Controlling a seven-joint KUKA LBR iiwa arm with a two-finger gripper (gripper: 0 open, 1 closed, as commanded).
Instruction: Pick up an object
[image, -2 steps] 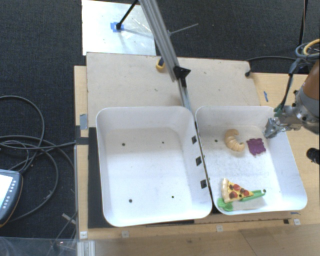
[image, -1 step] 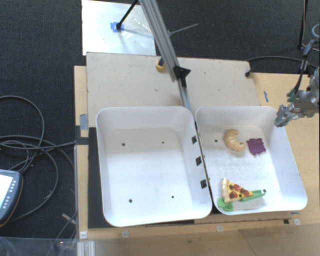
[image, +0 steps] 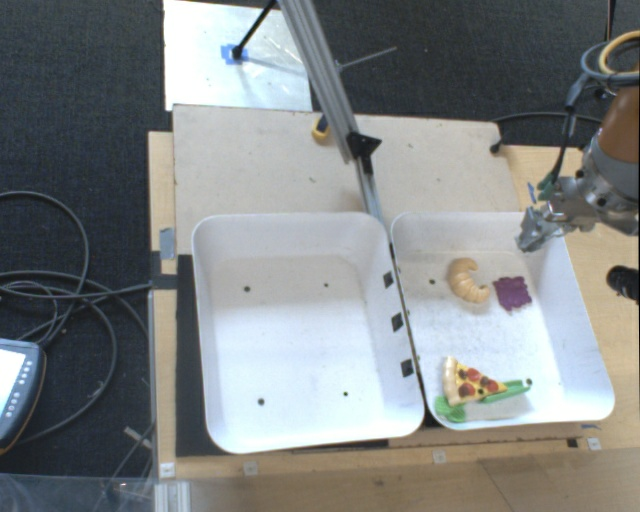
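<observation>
The right bin (image: 573, 330) holds three toy foods. A tan croissant (image: 468, 279) lies near its middle, with a purple bunch of grapes (image: 513, 293) just right of it. A pizza slice (image: 470, 381) rests at the front, partly on a green piece (image: 500, 392). My gripper (image: 531, 236) hangs over the bin's back right corner, above and right of the grapes, with nothing seen between its fingers. The grey arm with its orange band comes in from the right edge.
The left bin (image: 210, 330) stands beside the right one, sharing a divider with black clips (image: 397, 320). A slanted metal pole (image: 330, 90) crosses the board behind the bins. Cables lie on the dark floor at the left.
</observation>
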